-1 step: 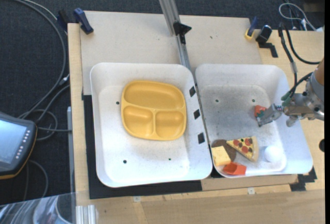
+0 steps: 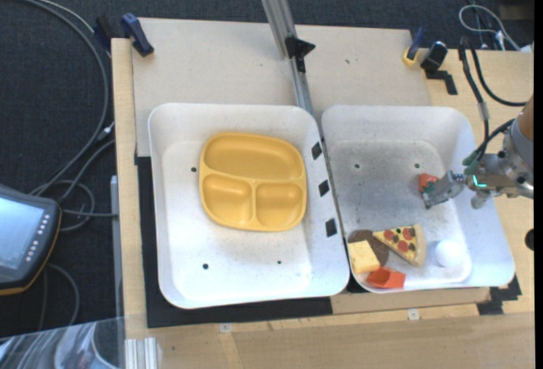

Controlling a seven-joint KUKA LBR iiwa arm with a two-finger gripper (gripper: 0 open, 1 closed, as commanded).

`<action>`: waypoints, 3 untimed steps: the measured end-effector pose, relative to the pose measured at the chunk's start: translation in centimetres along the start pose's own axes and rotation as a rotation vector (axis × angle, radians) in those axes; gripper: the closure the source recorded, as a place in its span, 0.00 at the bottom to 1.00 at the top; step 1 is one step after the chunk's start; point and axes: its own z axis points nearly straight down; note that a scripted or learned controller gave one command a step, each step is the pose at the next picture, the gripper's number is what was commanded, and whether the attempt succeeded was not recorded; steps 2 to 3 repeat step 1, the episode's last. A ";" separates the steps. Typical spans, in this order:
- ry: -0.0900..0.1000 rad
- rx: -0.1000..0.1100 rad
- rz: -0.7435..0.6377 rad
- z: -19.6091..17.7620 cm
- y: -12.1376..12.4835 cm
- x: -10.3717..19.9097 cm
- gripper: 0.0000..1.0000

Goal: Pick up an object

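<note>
Gripper (image 2: 437,190) sits low in right bin (image 2: 386,125), touching small red object (image 2: 428,182); can't tell finger state or any hold. Risk: a nudge slides it away. Pizza slice toy (image 2: 402,243) w/ white ball (image 2: 450,254) near front edge.

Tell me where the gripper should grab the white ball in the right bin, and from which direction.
Probably from straight above, closing across the middle of the white ball. It is round, so any pair of opposite sides would do, but it sits near the right bin's front right corner, and the pizza slice lies close on its left, so a sideways approach looks cramped.
</note>
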 end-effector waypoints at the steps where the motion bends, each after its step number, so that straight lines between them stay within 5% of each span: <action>1: 0.002 0.005 0.001 4.4 -0.6 0.1 0.00; 3: 0.002 0.005 0.001 4.4 -0.6 0.1 0.00</action>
